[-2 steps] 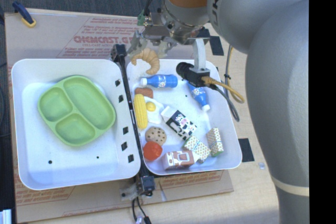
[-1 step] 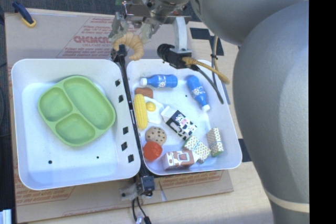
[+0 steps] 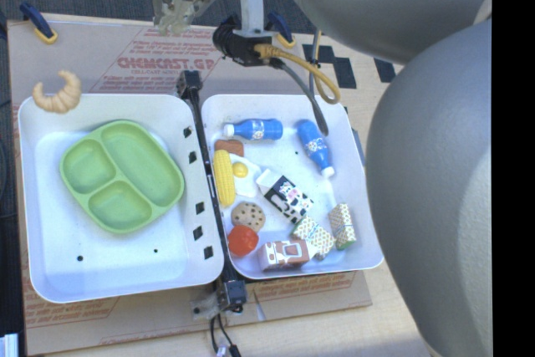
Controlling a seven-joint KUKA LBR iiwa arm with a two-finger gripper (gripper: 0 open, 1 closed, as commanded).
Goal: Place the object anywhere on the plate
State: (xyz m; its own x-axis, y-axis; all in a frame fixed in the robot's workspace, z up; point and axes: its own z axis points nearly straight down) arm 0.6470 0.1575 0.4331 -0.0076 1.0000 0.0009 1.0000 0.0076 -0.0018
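A green three-compartment plate (image 3: 121, 174) lies in the left bin (image 3: 50, 263) with nothing on it. A tan croissant (image 3: 57, 92) rests at that bin's far left corner, on or just over the rim. My gripper (image 3: 173, 11) hangs high beyond the far edge of the bins, over the cardboard sheet (image 3: 159, 63), well apart from the plate and the croissant. Nothing can be made out in the gripper.
The right bin (image 3: 359, 171) holds several items: two blue bottles (image 3: 255, 130) (image 3: 314, 145), a corn cob (image 3: 224, 176), a cookie (image 3: 248, 216), a tomato (image 3: 243, 241) and small cartons (image 3: 287, 198). The grey arm looms over the right side. Blue clamps (image 3: 38, 21) grip the board.
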